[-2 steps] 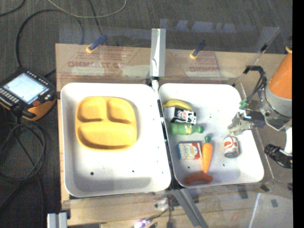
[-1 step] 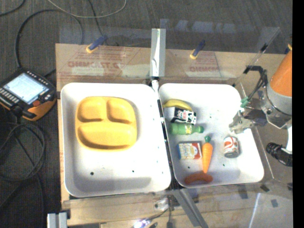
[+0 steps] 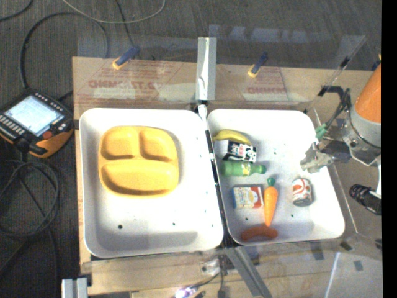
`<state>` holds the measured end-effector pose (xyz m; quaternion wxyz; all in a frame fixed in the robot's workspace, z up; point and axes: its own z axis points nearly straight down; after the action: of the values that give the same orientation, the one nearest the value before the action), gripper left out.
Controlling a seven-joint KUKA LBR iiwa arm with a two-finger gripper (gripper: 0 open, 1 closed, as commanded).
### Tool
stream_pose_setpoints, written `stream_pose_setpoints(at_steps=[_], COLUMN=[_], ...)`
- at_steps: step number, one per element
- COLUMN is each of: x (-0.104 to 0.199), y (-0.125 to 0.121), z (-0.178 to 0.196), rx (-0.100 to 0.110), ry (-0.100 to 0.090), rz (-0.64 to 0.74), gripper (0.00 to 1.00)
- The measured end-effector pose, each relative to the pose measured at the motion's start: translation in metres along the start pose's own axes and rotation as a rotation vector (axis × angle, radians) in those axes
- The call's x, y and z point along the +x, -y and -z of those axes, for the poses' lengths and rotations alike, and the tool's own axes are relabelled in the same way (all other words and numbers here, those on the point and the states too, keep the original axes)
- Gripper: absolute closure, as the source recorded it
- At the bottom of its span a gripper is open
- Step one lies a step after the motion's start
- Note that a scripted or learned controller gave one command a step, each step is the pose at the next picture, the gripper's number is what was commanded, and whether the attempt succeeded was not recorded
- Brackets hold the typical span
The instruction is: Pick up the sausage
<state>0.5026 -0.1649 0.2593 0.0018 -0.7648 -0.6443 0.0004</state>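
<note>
So going from the left: a handheld control pendant (image 3: 34,124) with a lit screen and an orange edge sits on the dark floor at about 9 o'clock of the bench, with black cables looping around it. Next comes the left bin (image 3: 93,228), which carries a yellow divided tray (image 3: 140,160) with 3 compartments, sitting toward the bin's upper half. Above the seam between the 2 bins a grey metal post (image 3: 206,70) stands upright, and blue-and-yellow clamps sit on the cardboard backing at 11 and 1 o'clock. The right bin (image 3: 291,126) holds all the small stuff. Along its left side, a banana (image 3: 231,135) lies at 11 o'clock, a small black-and-white carton (image 3: 240,151) is touching just below it, and a green bottle (image 3: 243,169) lies on its side under that. Lower down there's a little box with a red-and-blue label (image 3: 247,197), and just beside it at 3 o'clock a carrot (image 3: 270,205) lies with its green top pointing up. The sausage (image 3: 258,233) is the reddish-brown curved thing at 6 o'clock of the right bin, right by the front wall, its right end touching the carrot's tip. A red-and-white can (image 3: 302,191) lies at 4 o'clock of the bin, well apart from the sausage. The gripper (image 3: 314,160) hangs over the bin's right edge at 3 o'clock, above the can, with nothing in it; whether the jaws are open or closed, I can't tell.
</note>
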Motion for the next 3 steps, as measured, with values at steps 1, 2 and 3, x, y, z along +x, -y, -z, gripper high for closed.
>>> stream_pose_setpoints(at_steps=[1, 2, 3], x=[0.001, 0.002, 0.003], y=[0.0, -0.001, -0.001], z=[0.008, 0.017, 0.025], rx=[0.002, 0.004, 0.007], ry=[0.0, 0.0, -0.001], rz=[0.002, 0.004, 0.005], gripper=[1.0, 1.0, 1.0])
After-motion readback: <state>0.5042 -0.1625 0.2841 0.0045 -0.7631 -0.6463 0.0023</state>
